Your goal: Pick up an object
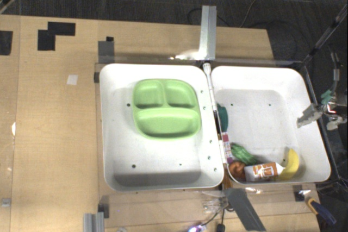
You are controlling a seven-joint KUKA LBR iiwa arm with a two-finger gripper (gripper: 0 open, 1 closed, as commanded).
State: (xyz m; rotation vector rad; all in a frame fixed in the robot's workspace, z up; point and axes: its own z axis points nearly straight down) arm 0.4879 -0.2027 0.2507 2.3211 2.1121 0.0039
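Gripper (311,116) sits at the right rim of the right bin (261,89), reaching in from the view's right edge, and at this size and angle I cannot tell whether it is open or closed; nothing is visibly held in it. Starting from the left, the left bin (111,117) holds a green divided plate (164,107) lying flat near its middle, well apart from the gripper and across the wall between the bins. Just past that wall, a small teal object (223,117) lies against the right bin's left side. Lower in the view, the remaining items crowd the bin's front edge: a green toy vegetable (244,154), a reddish round piece (236,170) beside it, a white bottle with an orange label (263,171) lying on its side with its long axis running left to right, and a banana (292,163) touching the bottle's right end, its curve running roughly up and down the view. The banana is the nearest candidate, lying below and slightly left of the gripper, so the coming move is likely a short travel toward the front of the bin, then a descent across the banana's narrow width
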